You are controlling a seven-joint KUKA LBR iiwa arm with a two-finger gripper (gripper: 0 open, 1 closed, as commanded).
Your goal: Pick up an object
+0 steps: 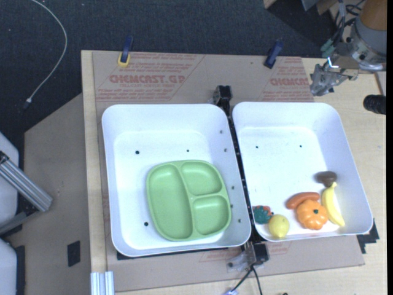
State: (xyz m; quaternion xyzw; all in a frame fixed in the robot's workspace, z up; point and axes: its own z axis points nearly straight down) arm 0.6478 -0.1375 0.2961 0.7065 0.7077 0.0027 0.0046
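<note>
Left bin (116, 165) carried a green divided plate (187, 200) toward its front edge. Fruit sat clustered in the right bin's (288, 128) front right corner: lemon (279, 225), orange (312, 215), banana (332, 204). Gripper (322, 82) hung beyond the back right corner, grip state unreadable, so approach stage; next, descend onto the cluster. Walls crowded it; back half open.

Dark grey carpet floor (184, 17) around bench. White cable (52, 11) loops across it at upper left. Cardboard sheet (202, 72), printed red, covers the benchtop.
</note>
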